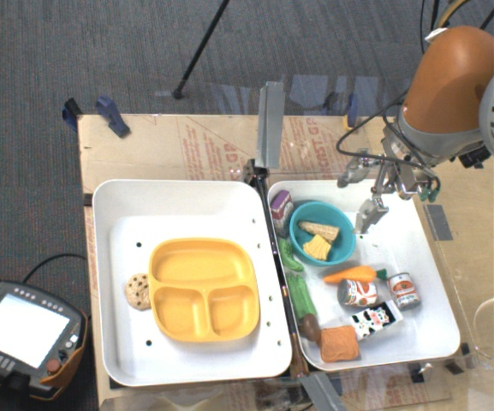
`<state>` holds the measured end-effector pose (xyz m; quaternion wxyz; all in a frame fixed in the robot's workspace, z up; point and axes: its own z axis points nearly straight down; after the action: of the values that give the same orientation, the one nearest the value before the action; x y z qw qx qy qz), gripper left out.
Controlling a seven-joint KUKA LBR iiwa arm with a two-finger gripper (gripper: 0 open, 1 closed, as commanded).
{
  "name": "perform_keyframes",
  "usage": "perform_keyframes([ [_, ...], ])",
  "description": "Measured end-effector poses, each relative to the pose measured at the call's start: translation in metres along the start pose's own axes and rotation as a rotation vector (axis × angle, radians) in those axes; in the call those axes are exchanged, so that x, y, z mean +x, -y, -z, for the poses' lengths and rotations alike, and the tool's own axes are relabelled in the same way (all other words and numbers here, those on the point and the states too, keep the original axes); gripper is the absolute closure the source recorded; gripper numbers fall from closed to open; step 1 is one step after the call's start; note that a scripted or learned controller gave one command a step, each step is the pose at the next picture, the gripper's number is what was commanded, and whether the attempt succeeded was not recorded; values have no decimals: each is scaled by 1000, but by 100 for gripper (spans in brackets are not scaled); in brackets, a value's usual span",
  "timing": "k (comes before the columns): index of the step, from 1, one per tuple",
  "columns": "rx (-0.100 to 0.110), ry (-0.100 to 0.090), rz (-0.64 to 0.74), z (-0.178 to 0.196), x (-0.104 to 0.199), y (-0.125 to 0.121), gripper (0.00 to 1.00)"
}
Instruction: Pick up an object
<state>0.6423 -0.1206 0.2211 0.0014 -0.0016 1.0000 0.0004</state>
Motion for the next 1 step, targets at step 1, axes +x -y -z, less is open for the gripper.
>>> perform_keyframes([
  [1,1,5,130,-120,63,-12,0],
])
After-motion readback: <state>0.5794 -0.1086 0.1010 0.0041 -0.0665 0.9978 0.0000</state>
